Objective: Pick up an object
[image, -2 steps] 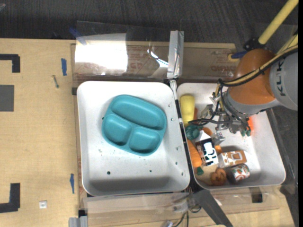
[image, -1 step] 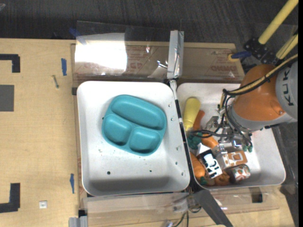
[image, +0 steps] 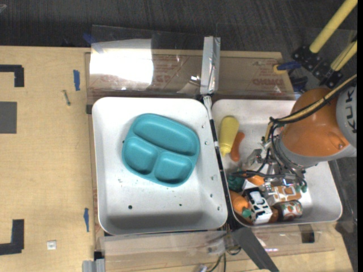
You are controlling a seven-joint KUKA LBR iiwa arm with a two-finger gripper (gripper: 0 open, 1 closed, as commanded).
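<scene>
The right bin [image: 326,200] holds a pile of small objects. A yellow bottle-shaped item [image: 228,132] lies near its left wall with an orange piece [image: 237,144] beside it. At the bin's front are an orange-and-green item [image: 243,204], a black-and-white box [image: 260,205] and a red-and-white printed packet [image: 288,207]. My gripper [image: 277,173] reaches down into the middle of this pile, under the orange wrist band [image: 313,130]. Cables and the wrist hide its tips.
The left bin [image: 113,208] bears a teal divided plate [image: 161,147]. A clear plastic divider [image: 209,67] stands upright behind the bins. Yellow rods [image: 336,18] cross the top right corner. Brown bench surface [image: 39,163] stretches to the left.
</scene>
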